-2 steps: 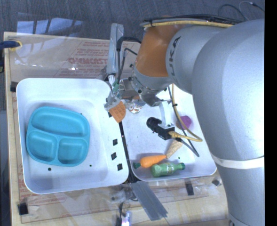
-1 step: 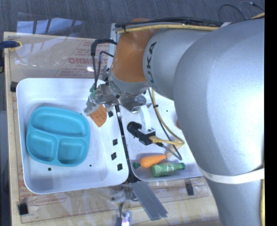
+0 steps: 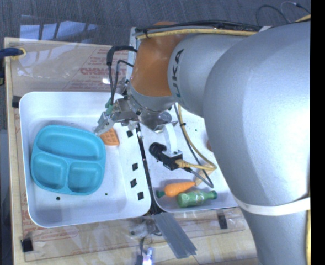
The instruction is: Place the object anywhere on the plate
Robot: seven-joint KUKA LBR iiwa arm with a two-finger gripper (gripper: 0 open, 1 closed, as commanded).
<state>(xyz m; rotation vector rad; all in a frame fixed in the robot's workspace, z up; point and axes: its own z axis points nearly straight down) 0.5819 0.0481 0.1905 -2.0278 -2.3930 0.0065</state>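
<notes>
1. Camera view, surroundings: the grey arm [image 3: 250,93] with its orange band [image 3: 154,65] reaches in from the right and covers most of the right bin [image 3: 160,173]. It also hides the far rim between the two bins. A blue clamp [image 3: 10,52] grips the bench's far left corner, well apart from both bins.
2. The gripper [image 3: 104,121] hangs over the far right part of the left bin [image 3: 41,214], close to the dividing wall. Its tip is small and partly lost against the wrist, so I cannot tell whether it is released or clenched.
3. The task's thing, a flat orange piece [image 3: 111,137] with a grid pattern, sits just under the gripper's tip. It is just beside the plate's far right rim, not on the plate. Whether it is grasped or lying on the bin floor I cannot tell.
4. Left bin: a blue plate [image 3: 68,159] with three compartments lies on the bin's left side.
5. Right bin: a carrot [image 3: 179,189] and a green bottle [image 3: 197,197] lie side by side along the near rim, close together.
</notes>
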